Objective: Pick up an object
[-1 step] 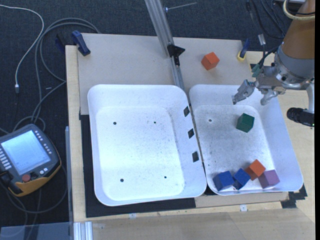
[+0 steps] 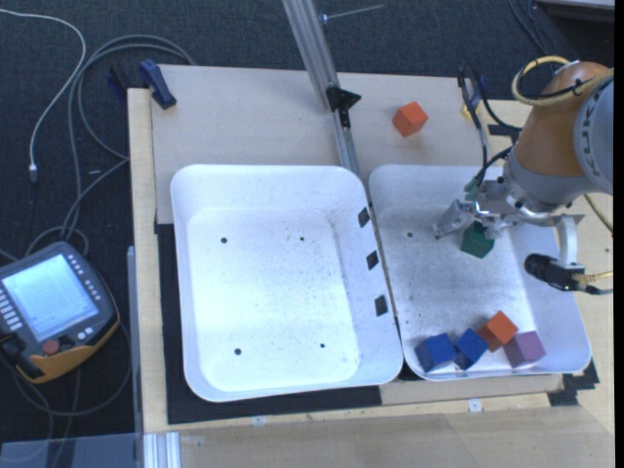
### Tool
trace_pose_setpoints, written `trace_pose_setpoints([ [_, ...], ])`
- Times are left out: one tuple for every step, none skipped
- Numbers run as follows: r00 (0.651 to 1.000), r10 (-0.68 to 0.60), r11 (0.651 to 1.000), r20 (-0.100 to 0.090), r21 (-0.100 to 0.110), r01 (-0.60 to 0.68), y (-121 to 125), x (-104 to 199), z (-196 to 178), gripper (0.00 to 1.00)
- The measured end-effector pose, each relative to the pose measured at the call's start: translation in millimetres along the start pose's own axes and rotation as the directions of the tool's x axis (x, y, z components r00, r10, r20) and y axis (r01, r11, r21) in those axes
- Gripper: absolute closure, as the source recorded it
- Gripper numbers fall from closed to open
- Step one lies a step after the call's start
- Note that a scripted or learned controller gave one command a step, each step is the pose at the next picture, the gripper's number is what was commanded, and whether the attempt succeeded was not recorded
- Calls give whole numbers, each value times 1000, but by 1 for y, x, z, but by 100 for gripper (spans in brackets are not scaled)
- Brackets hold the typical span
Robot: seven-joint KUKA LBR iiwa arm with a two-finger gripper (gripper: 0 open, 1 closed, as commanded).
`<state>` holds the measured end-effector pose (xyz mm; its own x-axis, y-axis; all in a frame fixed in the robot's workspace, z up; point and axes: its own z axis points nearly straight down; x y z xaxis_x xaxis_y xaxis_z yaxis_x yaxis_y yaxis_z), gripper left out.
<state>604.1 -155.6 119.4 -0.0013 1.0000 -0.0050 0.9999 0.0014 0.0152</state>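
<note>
In the right bin (image 2: 429, 281), a green block (image 2: 478, 241) sits between the fingers of my gripper (image 2: 476, 226), which hangs over the bin's upper middle and is shut on it. Whether the block touches the bin floor I cannot tell. Along the bin's near edge lie two blue blocks (image 2: 436, 351) (image 2: 471, 346), an orange block (image 2: 500, 329) and a purple block (image 2: 526, 348). The grey arm with its orange band (image 2: 551, 144) reaches in from the right.
The left bin (image 2: 273, 281) stands beside the right one. An orange cube (image 2: 410, 119) lies on the bench behind the bins. A metal pole (image 2: 317, 57) slants up from the gap between the bins. A black cable end (image 2: 551, 271) hangs at the right.
</note>
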Motion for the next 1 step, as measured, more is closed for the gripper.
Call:
trace_pose_setpoints([
  [1000, 1, 1000, 0, -8, -1, -6, -46, 9, 0],
])
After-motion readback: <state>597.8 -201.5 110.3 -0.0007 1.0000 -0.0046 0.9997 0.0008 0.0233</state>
